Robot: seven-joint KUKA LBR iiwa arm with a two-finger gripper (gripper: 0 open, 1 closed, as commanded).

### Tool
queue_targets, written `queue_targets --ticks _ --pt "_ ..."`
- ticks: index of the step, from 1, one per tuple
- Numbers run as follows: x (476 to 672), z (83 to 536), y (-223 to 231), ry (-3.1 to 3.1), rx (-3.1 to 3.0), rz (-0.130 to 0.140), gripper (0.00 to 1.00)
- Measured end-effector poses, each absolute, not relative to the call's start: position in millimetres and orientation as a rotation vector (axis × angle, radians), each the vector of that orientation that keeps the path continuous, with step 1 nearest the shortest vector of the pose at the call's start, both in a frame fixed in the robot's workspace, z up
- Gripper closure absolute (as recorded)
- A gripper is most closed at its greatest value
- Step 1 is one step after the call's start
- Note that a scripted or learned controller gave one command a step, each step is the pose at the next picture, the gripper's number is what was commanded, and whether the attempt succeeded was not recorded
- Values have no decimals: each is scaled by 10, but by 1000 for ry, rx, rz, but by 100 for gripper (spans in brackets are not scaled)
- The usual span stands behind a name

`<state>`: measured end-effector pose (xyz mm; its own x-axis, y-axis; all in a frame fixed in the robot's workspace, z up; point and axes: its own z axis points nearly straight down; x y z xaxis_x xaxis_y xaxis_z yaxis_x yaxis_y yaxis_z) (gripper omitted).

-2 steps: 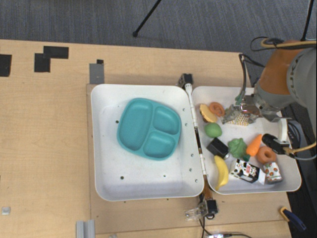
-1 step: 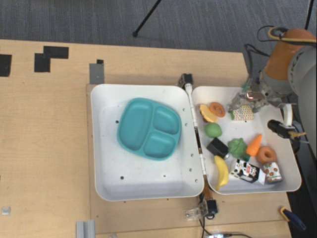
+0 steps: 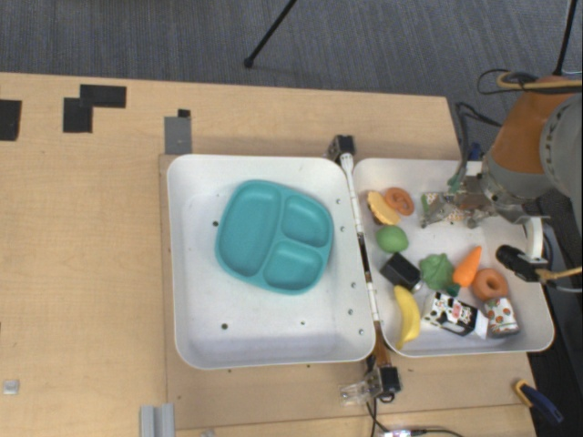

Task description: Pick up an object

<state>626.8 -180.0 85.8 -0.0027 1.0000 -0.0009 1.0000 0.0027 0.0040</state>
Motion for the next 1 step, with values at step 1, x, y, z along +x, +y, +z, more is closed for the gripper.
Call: queue_targets --ticks 1 --pt "5553 870 -2049 2225 2214 7 0"
